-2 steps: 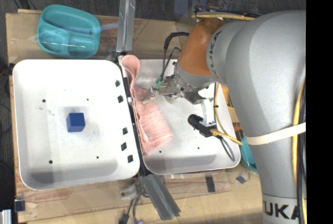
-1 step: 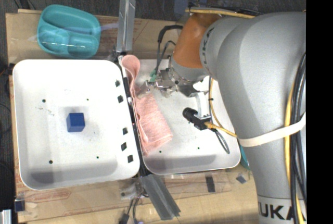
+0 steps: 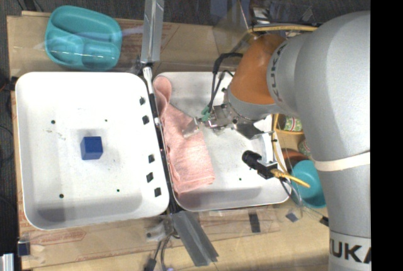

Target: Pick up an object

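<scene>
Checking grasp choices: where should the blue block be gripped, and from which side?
Grip the blue block across two opposite flat sides, probably from straight above: it sits alone on the floor of the left bin, clear of every wall.

The pincer (image 3: 203,120) hangs beside a pink cloth (image 3: 189,159) in the right bin (image 3: 221,196).

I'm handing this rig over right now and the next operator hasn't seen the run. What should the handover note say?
Gripper: low in the right bin, at the right edge of the pink cloth; no grasp visible.
Blue cube: in the left bin, away from the arm.
Teal object: by the right bin's right rim, partly hidden by the arm.
Done: nothing lifted.
Left: grasp one object and raise it.
</scene>
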